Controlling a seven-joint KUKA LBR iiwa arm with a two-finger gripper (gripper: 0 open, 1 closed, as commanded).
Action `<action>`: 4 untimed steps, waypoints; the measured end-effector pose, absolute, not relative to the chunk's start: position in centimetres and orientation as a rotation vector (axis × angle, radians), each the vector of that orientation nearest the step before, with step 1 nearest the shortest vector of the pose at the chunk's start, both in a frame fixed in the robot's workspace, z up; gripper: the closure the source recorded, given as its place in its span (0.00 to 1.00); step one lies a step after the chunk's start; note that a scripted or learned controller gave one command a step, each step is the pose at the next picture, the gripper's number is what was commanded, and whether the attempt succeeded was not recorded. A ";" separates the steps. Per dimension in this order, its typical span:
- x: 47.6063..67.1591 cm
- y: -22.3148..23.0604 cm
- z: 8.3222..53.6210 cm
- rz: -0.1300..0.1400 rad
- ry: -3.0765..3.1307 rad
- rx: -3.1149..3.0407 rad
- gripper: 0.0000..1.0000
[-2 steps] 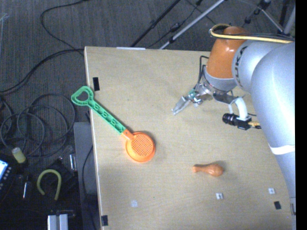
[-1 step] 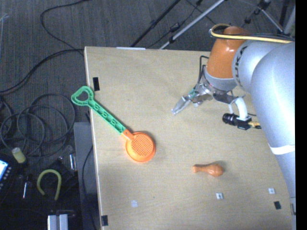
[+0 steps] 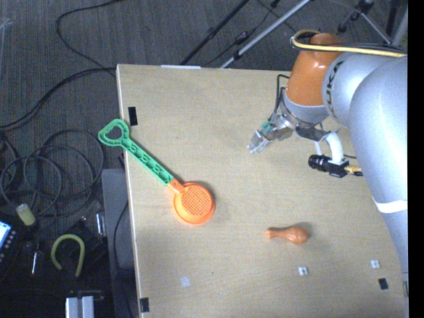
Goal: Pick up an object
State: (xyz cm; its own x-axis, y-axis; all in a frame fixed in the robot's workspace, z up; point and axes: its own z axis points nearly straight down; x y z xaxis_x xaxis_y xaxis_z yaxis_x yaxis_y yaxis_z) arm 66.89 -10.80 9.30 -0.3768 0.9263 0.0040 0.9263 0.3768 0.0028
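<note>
Hovering over the bench, the claw [image 3: 257,144] is being held slightly parted and empty, while the orange strainer [image 3: 193,203] and chicken drumstick [image 3: 289,234] are lying well apart below it.

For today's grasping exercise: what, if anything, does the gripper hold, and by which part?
Nothing is held. The gripper hangs above bare board, apart from the green-handled orange strainer and the small orange gourd-shaped toy.

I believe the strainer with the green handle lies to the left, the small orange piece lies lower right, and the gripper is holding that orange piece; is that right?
Not quite: in the camera view the gripper hovers well above the orange piece, which lies alone on the surface. The strainer is to the left, as you say.
</note>
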 end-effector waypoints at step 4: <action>66.9 -10.7 10.2 -0.010 -2.604 -1.753 0.00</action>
State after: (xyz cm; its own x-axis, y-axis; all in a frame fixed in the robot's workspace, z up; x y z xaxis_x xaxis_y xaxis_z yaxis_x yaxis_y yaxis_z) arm 66.90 -10.71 10.19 -0.3766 0.9264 0.0058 0.9264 0.3766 0.0041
